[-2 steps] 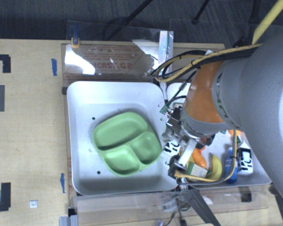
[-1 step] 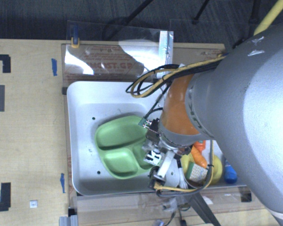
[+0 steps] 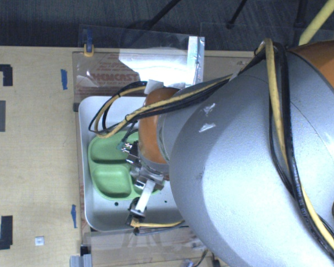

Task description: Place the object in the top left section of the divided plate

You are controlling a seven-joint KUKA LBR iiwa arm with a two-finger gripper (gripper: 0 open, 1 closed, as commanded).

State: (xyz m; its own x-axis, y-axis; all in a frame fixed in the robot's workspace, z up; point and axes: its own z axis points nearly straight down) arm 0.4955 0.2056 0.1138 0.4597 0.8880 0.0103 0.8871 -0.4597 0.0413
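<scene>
The arm (image 3: 239,166) covers most of the bin (image 3: 100,217) from the right, and its wrist hangs over the green divided plate (image 3: 107,168), which lies against the bin's left wall. The pincer (image 3: 134,163) sits low above the plate's right side, but the wrist hides its working end, so I cannot tell whether it is wide, narrow or holding anything. For the same reason I cannot tell where the object is: it may be carried under the wrist or lie beneath the arm.

Left of the wrist two hollows of the plate are plain to see: one toward the far side (image 3: 104,148), one nearer (image 3: 113,181), with a raised ridge between them. I judge the far one to be the target section, though the covered part of the plate leaves that uncertain.

To do this step well, I would shift toward the far-left hollow before releasing and centre over its floor, not its ridge. I would come down close so the object cannot bounce across the divider, then let go and lift straight up, without dragging the plate along the bin. The pale worktop (image 3: 33,149) around the bin gives no help with alignment — the ridge is my reference.
</scene>
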